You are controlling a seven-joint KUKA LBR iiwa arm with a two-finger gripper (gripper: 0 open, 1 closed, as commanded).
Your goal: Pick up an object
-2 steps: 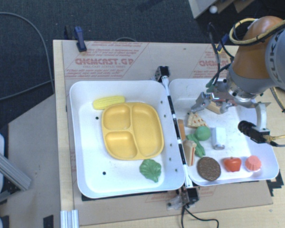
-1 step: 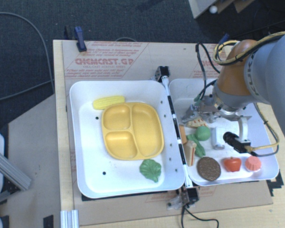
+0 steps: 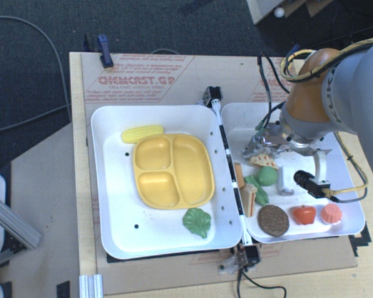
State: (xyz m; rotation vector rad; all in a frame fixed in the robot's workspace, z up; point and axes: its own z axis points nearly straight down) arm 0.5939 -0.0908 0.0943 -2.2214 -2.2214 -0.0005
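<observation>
Crowding the right bin [image 3: 354, 219], green ball [image 3: 268, 176], brown disc [image 3: 273, 220], tomato [image 3: 304, 215], end effector [image 3: 265, 146] grip unclear

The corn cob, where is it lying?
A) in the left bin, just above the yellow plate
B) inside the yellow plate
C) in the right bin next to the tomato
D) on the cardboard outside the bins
A: the corn cob lies on the floor of the left bin, at the top edge of the yellow divided plate, not in its compartments.
</observation>
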